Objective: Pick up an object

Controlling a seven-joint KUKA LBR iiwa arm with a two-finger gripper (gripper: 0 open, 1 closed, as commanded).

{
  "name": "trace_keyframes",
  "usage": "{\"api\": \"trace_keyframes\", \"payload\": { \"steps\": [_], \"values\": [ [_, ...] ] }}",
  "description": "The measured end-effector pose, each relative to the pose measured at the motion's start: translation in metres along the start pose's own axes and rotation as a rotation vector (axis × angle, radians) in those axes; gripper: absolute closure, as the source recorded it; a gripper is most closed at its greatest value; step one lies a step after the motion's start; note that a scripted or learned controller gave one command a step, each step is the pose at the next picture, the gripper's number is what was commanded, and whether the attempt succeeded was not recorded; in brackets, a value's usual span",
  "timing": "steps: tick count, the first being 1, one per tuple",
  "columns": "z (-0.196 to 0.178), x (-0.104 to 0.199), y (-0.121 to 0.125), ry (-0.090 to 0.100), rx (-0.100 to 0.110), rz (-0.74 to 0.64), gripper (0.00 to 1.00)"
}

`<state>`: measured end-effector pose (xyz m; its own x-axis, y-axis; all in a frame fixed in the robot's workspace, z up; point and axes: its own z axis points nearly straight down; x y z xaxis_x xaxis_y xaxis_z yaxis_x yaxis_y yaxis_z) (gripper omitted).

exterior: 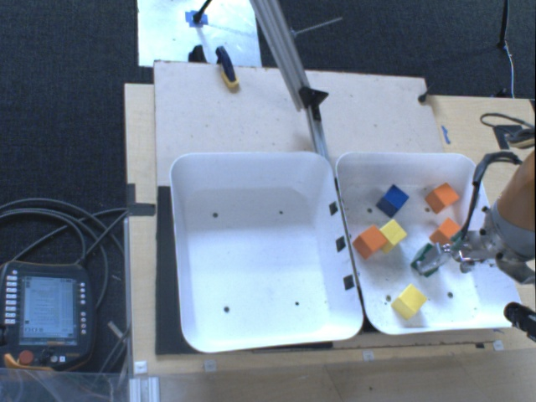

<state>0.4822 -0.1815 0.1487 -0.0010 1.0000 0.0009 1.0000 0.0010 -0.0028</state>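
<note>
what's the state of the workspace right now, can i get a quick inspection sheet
surface: bench bears two shallow white bins side by side, left bin and right bin
job's things: in the right bin, a blue cube, three orange cubes, two yellow cubes
clutter: a blue and yellow tool at the bench's far edge
grippers: gripper low in the right bin between the cubes; fingers too blurred to judge
cables: black cables lie on the floor to the left; a dark cable loops by the arm
surroundings: teach pendant on the dark carpet, slanted metal pole over the bench
</note>
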Motion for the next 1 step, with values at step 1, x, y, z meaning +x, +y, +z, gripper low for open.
{"api": "trace_keyframes", "payload": {
  "steps": [1],
  "values": [
    [0.0451, 0.0002, -0.0002, 0.0, 0.0, -0.001, 0.0]
  ]
}}
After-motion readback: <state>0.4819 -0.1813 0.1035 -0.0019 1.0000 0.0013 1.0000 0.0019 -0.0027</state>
